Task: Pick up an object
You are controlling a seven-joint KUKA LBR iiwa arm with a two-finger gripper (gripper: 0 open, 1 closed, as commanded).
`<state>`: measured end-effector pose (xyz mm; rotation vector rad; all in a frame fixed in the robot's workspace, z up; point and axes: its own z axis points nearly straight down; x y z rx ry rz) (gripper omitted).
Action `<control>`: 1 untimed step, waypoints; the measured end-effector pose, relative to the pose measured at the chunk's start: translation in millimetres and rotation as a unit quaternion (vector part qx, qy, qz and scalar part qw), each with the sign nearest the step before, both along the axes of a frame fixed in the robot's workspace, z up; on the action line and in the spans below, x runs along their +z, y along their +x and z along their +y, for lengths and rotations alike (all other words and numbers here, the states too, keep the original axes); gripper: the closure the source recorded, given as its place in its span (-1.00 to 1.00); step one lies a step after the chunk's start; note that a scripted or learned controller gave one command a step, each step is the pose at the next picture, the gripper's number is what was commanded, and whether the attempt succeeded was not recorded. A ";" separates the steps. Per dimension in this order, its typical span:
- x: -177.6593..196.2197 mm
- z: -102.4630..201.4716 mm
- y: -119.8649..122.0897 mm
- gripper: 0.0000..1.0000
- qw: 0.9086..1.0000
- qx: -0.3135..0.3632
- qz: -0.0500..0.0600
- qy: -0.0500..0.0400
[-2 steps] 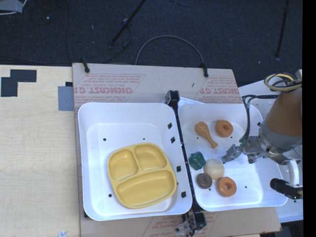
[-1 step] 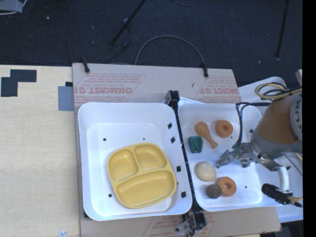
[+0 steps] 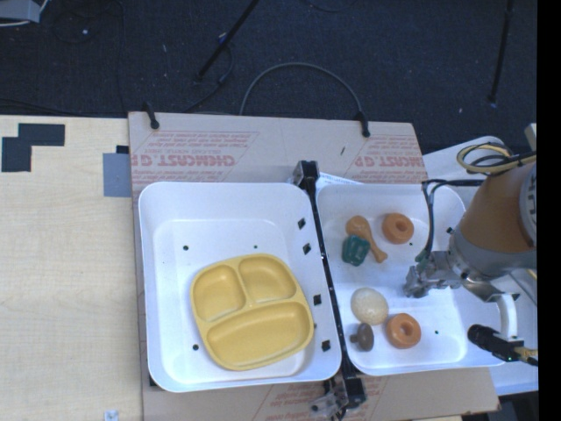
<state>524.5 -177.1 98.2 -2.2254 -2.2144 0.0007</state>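
Doughnuts (image 3: 404, 331), egg (image 3: 369, 305) and toys lie in the right bin (image 3: 456, 351).
Gripper (image 3: 419, 282) near its right edge; finger state cannot be told.

Tray (image 3: 252, 312) in L bin (image 3: 166, 235); donuts (image 3: 398, 228), egg (image 3: 369, 305) in R bin (image 3: 447, 345).

This is a robotics lab or test cell, not a home — two shallow white bins (image 3: 158, 235) sit side by side on a sheet of printed cardboard (image 3: 263, 147) laid over a pale wooden bench (image 3: 61, 279). Loose black cables (image 3: 298, 68) trail across dark carpet (image 3: 131, 51) behind, and a grey industrial arm (image 3: 495, 226) reaches in over the toy-like objects — a rig for repeated trials
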 end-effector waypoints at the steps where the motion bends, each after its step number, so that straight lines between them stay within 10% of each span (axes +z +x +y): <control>1: 43.5 4.7 -1.2 1.00 1.000 0.003 -0.001 -0.001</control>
